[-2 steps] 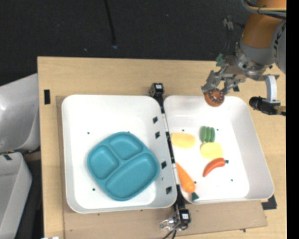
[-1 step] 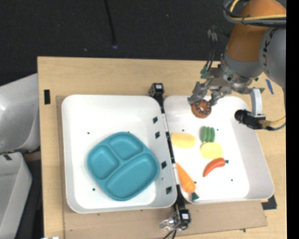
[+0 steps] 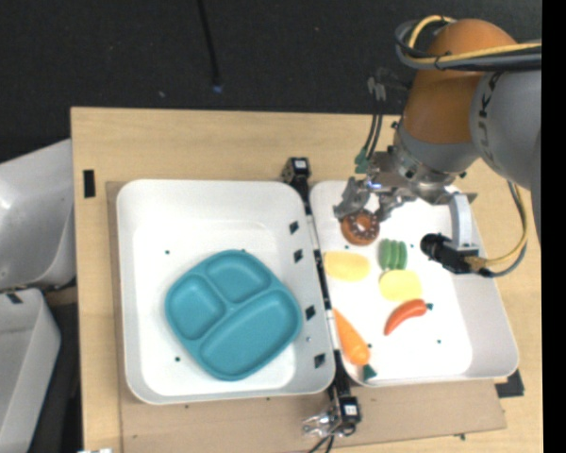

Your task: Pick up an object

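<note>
My gripper (image 3: 365, 204) hangs over the back left part of the right bin (image 3: 472, 347), under the grey and orange arm. Directly below its tip lies a brown ring-shaped doughnut (image 3: 361, 228), touching or nearly touching it. In front of the doughnut are a green pepper (image 3: 391, 254), a yellow piece (image 3: 347, 266) and a second yellow piece (image 3: 400, 284). A red chilli (image 3: 405, 315) and an orange carrot (image 3: 352, 339) lie nearer the front of the bin.
The left bin (image 3: 141, 253) holds a teal divided plate (image 3: 231, 312). A black fitting with a cable (image 3: 445, 249) hangs at the arm's right side over the right bin. The divider between the bins carries small black clips.
</note>
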Controlling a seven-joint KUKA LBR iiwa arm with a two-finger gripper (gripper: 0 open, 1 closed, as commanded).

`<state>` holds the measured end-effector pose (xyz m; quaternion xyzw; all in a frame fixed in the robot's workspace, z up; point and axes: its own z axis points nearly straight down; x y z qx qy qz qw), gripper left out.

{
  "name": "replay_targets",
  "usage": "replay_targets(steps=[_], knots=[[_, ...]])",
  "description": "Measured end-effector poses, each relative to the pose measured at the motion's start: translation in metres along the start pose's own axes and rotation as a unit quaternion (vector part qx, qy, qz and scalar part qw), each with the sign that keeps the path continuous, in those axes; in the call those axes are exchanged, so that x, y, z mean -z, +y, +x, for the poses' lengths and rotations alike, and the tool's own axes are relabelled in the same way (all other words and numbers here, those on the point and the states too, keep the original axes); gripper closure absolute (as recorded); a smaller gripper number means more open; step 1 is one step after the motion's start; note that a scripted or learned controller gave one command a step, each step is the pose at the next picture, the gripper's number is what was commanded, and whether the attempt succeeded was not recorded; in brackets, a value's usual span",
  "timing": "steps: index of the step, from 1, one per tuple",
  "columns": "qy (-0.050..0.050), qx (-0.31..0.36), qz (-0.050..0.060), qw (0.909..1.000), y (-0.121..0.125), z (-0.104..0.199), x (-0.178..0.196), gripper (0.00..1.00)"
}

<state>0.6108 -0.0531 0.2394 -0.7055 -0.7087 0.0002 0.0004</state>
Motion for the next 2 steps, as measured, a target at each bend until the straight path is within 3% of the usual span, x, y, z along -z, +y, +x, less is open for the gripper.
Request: replay_targets(steps=[2], knots=[[0.001, 0.001, 0.0, 1.0, -0.059, 0.102, 0.012, 1.0]])
